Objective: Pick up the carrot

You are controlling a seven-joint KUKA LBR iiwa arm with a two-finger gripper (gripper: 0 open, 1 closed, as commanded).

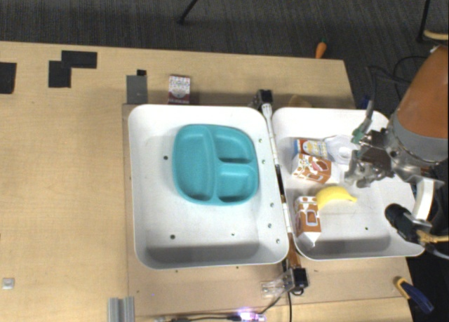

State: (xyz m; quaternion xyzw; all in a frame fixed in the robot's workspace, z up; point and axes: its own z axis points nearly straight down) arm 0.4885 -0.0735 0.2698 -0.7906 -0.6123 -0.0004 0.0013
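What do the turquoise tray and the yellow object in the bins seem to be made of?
The turquoise divided tray looks like moulded plastic with a matte finish: one even colour, rounded compartment edges, only soft highlights. The yellow object in the right bin has a smooth, slightly glossy skin; it may be a plastic toy fruit such as a lemon or banana, but real fruit cannot be ruled out at this size.

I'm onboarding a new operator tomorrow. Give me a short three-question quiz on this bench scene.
1. True or false: the teal divided plate lies in the right bin.
2. The gripper hovers over: A) the left bin; B) the right bin; C) the bare bench.
3. Fill in: the yellow item lies in the ___ bin.

Key: 1 false, it lies in the left bin; 2 B; 3 right.
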